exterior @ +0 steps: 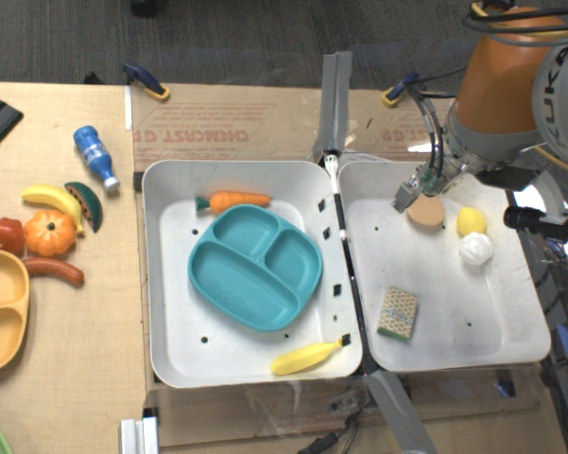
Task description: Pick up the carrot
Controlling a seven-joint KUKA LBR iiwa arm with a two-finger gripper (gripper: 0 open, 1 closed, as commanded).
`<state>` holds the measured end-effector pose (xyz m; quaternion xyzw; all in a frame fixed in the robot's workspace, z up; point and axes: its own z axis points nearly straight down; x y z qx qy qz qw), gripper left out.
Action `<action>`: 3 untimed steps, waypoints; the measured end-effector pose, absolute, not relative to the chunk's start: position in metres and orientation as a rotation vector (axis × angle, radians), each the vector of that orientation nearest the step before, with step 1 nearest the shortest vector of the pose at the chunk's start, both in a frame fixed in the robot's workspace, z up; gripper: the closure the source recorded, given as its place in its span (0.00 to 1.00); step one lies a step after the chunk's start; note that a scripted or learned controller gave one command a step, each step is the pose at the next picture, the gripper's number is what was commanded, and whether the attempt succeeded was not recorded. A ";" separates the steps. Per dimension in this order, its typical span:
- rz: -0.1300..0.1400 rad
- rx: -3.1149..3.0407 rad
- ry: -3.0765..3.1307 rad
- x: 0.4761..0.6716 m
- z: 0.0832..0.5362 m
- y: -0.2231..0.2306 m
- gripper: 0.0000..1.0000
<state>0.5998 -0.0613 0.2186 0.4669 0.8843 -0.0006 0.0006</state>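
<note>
The carrot (234, 200) lies in the left bin (170, 282) near its far wall, just beyond the teal divided plate (255, 265), long axis running left to right, green stem end to the left and orange tip to the right. A single yellow banana (306, 357) lies at that bin's near edge. The right bin (510, 329) holds four things: a tan round piece (426, 214), a yellow lemon (471, 221), a white ball (475, 248) and one small patterned packet (398, 312). The claw (418, 190) hangs over the right bin's far left part, just above the tan piece and well apart from the carrot; whether its fingers are open or closed I cannot tell. Cardboard (227, 126) behind the bins bears upside-down printed lettering, too faint to read with certainty. On the table (66, 348) to the left lie one blue bottle (95, 158), one banana (53, 200), a tomato (6, 236), a small pumpkin (50, 234) and a sausage (55, 270).
</note>
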 end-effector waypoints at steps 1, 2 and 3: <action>-0.001 1.237 2.884 0.571 0.289 -0.090 1.00; -0.001 1.090 2.944 0.585 0.284 -0.083 1.00; -0.001 0.982 2.982 0.578 0.277 -0.091 1.00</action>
